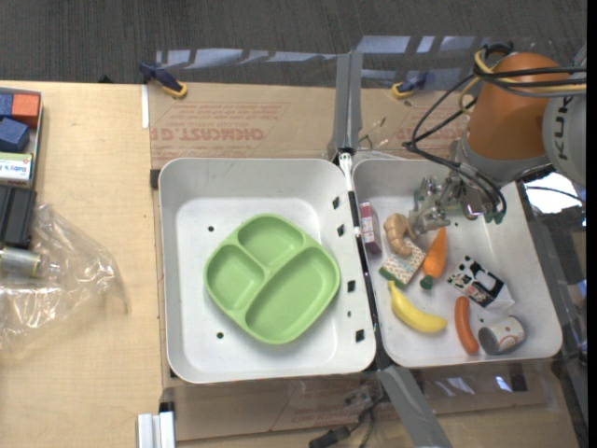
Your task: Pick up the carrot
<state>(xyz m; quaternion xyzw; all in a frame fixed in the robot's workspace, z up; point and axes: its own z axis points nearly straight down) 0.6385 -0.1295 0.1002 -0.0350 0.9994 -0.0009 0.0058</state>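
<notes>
**Carrot still in the bin, gripper poised above it**

The carrot (435,254) lies in the right bin (541,278), tilted, its green stub pointing toward the near edge and its orange tip up toward the gripper (431,211). The gripper hangs just over the carrot's upper end; whether it touches is not clear, and whether it is released or clenched I cannot tell, as the metal parts blur together. Nothing shows the carrot lifted, so in my judgement the pick is not yet made: closing on it and raising it are left.

Just left of the carrot sit a tan pastry-like piece (398,232) and a patterned wedge (402,267); nearer than the carrot lies a banana (416,312). To the carrot's right are a black-and-white carton (478,283) and a sausage (465,325). Well left of the carrot, the left bin (187,250) holds a green divided plate (271,278).
</notes>
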